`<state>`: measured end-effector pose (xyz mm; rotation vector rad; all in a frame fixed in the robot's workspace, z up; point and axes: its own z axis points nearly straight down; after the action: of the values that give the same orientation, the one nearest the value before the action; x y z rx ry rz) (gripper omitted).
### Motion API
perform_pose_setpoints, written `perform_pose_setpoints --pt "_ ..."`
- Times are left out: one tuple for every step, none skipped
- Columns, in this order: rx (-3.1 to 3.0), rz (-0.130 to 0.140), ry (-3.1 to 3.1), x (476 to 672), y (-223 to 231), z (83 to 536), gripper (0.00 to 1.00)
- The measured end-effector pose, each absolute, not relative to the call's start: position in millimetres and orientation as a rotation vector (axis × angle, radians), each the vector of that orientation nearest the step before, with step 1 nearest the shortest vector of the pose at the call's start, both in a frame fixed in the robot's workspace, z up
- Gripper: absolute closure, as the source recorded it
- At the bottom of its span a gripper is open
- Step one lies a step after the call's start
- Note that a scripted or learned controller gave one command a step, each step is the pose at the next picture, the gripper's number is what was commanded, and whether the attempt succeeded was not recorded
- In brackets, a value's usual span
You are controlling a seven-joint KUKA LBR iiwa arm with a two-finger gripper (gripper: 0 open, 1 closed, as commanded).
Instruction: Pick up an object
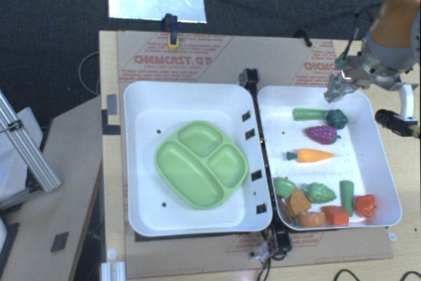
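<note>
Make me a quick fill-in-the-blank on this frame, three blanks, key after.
1. The green divided plate lies in the ____ bin.
2. The carrot is coloured ____.
3. The gripper hovers over the right bin's ____ edge, near the broccoli.

Missing words: left; orange; far

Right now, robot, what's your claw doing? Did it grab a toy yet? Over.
Gripper above right bin's far corner, holding nothing. Nearest toy, green broccoli, lies just below it. Nothing in the way.

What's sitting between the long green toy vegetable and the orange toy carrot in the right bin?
In the camera view, a purple toy grape bunch lies between the green vegetable above and the carrot below.
</note>
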<state>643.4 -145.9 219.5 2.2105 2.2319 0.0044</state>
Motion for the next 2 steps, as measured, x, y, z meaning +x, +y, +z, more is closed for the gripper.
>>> perform_pose_setpoints --pt "2.209 0.005 2.233 642.7 -82 225 1.0" --pt "2.211 0.003 2.233 638.3 -29 215 1.0"
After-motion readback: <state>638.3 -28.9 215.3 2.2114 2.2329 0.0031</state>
